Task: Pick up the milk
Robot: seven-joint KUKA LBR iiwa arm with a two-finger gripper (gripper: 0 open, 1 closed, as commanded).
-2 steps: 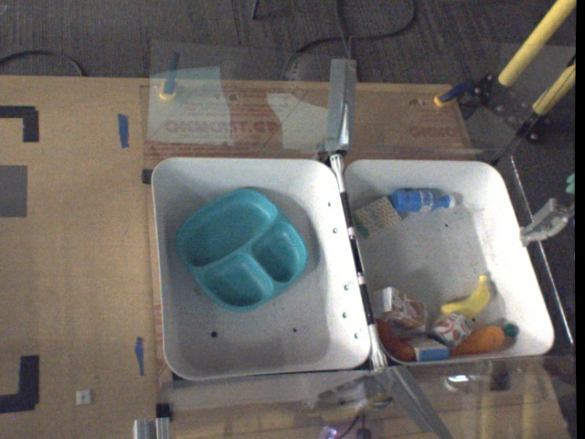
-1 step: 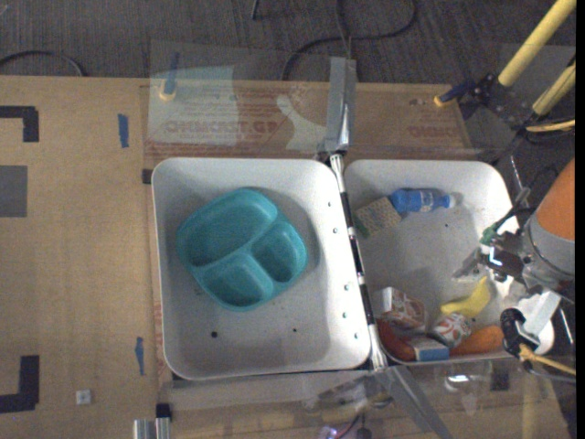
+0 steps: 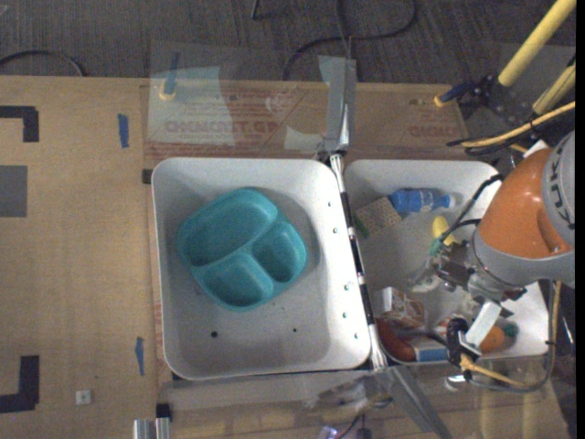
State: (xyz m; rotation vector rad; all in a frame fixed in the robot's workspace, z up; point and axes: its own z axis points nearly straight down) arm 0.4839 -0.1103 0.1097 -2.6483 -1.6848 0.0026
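The arm hung over the right bin (image 3: 521, 176), its claw (image 3: 450, 268) low among crowded items; its state could not be told. No milk carton could be picked out there. A blind grab risked seizing a neighbour like the blue bottle (image 3: 419, 199).

Teal divided plate (image 3: 242, 247) in white left bin (image 3: 174, 273). White right bin (image 3: 370, 176) holds blue bottle (image 3: 419, 199), tan checkered piece (image 3: 378, 215), red and orange items at its near edge. Arm (image 3: 528, 218) orange and grey. Tabletop (image 3: 73, 245) tan cardboard, blue tape marks.
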